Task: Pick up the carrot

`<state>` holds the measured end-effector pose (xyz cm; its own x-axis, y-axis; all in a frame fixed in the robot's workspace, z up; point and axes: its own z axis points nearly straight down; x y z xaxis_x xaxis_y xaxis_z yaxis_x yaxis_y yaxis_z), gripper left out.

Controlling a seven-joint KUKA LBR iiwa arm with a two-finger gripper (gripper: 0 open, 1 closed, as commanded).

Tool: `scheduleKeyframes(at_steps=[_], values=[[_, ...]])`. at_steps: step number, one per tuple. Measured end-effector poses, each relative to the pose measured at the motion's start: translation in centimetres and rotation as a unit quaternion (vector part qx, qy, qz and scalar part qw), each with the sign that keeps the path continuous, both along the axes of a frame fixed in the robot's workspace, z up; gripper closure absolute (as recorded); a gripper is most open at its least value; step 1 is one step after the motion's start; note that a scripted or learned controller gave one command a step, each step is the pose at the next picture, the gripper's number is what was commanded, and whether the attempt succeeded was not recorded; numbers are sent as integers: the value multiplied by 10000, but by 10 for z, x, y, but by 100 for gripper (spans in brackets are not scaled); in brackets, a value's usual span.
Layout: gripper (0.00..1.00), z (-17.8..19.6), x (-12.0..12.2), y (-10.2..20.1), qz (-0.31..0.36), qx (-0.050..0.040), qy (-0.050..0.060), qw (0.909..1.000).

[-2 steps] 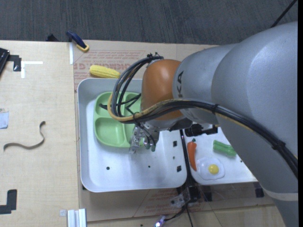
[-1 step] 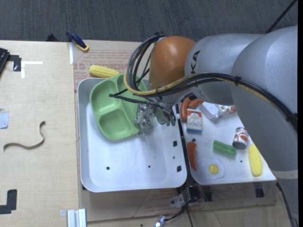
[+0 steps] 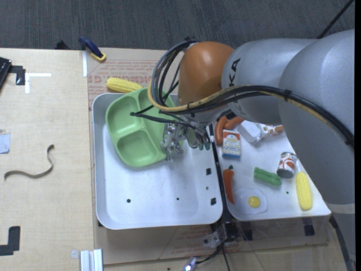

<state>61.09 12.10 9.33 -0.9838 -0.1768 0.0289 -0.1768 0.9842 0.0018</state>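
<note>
The carrot (image 3: 228, 185), a slim orange-red stick, lies in the right bin (image 3: 282, 210) close against its left wall, pointing front to back. My gripper (image 3: 172, 144) hangs over the left bin (image 3: 146, 202), at the right front edge of a green divided plate (image 3: 135, 130). It is well to the left of the carrot and a little behind it, across the wall between the bins. I see nothing held in it. The arm's orange band (image 3: 203, 72) and grey body cover the back of the right bin.
The right bin also holds a small box (image 3: 231, 143), an orange-red sausage-like piece (image 3: 221, 126), a white bottle (image 3: 255, 132), a green vegetable (image 3: 267, 177), a can (image 3: 287, 164), a fried egg (image 3: 254, 200) and a corn cob (image 3: 303, 190). Another corn cob (image 3: 123, 84) lies behind the left bin.
</note>
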Motion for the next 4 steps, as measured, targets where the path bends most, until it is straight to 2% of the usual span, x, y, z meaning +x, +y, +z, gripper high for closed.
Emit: scheduleKeyframes(at_steps=[1, 2, 3, 4], values=[[0, 3, 3, -3, -20, -17, -43, 10000], [0, -4, 36, -1, -40, -119, 136, 9998], [0, 2, -52, 41, 74, -56, -192, 9998], [0, 2, -108, 28, 1679, 16, -208, 9856]])
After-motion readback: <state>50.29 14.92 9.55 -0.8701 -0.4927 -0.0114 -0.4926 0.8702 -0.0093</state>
